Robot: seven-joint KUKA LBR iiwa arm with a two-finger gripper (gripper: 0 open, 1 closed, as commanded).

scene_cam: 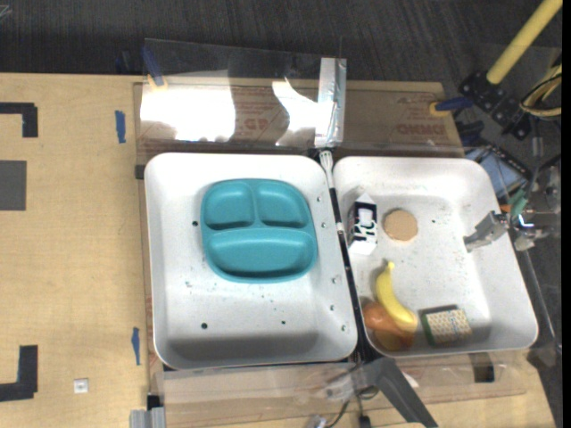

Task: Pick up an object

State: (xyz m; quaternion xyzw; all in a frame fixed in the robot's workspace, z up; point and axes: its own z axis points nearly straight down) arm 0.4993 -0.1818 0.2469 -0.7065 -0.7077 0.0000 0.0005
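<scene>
Along the right bin's (500, 266) near wall, banana (393, 298) and sponge (445, 325) crowd.

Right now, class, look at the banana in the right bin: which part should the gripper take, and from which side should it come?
Probably the banana's upper stem half, from straight above. That end lies free on the right bin's floor, while its lower end rests against the orange fruit. The jaws should close across its narrow width, not along its curve.
</scene>
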